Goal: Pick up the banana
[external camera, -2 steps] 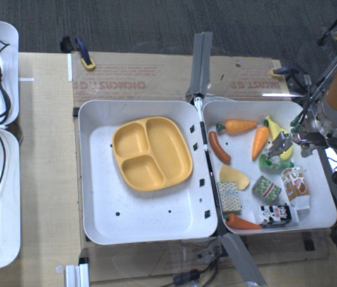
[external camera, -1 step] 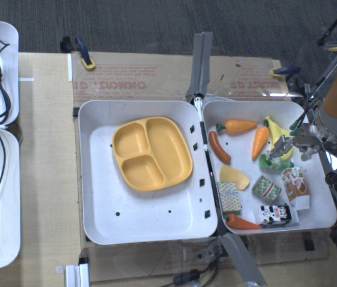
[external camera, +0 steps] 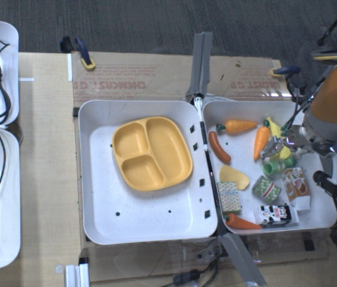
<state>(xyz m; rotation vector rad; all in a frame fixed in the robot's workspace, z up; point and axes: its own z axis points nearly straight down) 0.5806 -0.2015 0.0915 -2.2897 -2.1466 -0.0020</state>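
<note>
Banana (external camera: 274, 128), unlabelled, beside pincer (external camera: 278, 147)

The banana (external camera: 274, 128) is small and yellow, lying in the right bin (external camera: 330, 220) near its far right corner. Only part of it shows: a curved yellow piece with a pointed tip toward the far wall, just right of an upright orange carrot (external camera: 260, 142). The end effector (external camera: 282, 143) sits over its lower part, hiding the middle. A further yellow patch shows just below it, above a green item (external camera: 272, 167).
</note>
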